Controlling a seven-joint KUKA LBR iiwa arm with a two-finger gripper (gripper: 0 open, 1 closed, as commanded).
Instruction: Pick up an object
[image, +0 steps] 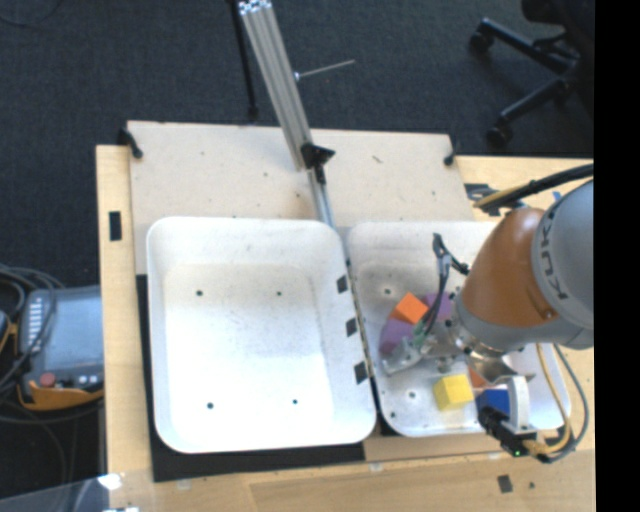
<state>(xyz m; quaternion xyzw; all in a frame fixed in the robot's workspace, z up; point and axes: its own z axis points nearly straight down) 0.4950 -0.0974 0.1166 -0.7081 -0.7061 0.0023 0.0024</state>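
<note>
My gripper is low in the right bin, at its left half. It hangs over a purple block and just below an orange block, which lies on or against the purple one. I cannot make out anything held. A yellow block lies near the bin's front, right of the gripper. A blue object sits beside it, partly under the wrist. The grey arm with its orange band covers the bin's right side.
The left bin stands beside the right one, their walls touching in the middle. A slanted aluminium post rises from the bench behind the bins. A black cable loops above the gripper.
</note>
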